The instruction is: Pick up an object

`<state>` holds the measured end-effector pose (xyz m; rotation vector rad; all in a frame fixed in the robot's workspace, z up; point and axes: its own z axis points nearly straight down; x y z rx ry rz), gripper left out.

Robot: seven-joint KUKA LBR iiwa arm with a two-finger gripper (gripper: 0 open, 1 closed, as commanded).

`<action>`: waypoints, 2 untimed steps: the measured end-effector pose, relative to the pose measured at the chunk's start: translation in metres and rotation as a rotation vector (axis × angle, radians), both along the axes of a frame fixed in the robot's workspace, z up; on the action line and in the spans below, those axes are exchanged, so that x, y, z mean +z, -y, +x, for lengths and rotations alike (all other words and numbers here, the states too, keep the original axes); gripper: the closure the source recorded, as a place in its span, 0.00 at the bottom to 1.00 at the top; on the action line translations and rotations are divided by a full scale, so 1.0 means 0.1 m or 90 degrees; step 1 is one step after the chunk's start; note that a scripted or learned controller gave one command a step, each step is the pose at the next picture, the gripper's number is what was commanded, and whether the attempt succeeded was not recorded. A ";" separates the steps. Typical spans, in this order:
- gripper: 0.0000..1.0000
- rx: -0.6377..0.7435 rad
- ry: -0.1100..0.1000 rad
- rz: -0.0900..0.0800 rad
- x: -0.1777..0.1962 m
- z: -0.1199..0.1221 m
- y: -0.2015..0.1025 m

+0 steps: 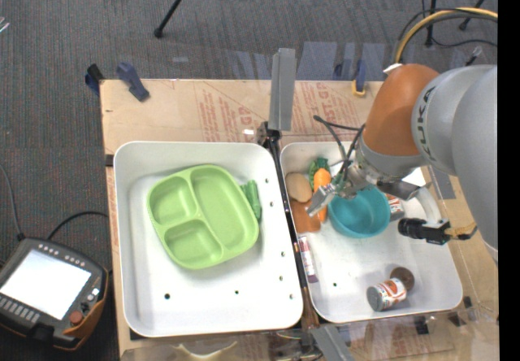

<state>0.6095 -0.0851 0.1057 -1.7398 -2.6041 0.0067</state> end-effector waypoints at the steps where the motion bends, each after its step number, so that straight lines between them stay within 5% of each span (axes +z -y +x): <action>1: 0.00 0.007 0.003 -0.002 -0.20 0.15 0.03; 2: 1.00 0.009 -0.007 0.000 -0.10 0.11 0.03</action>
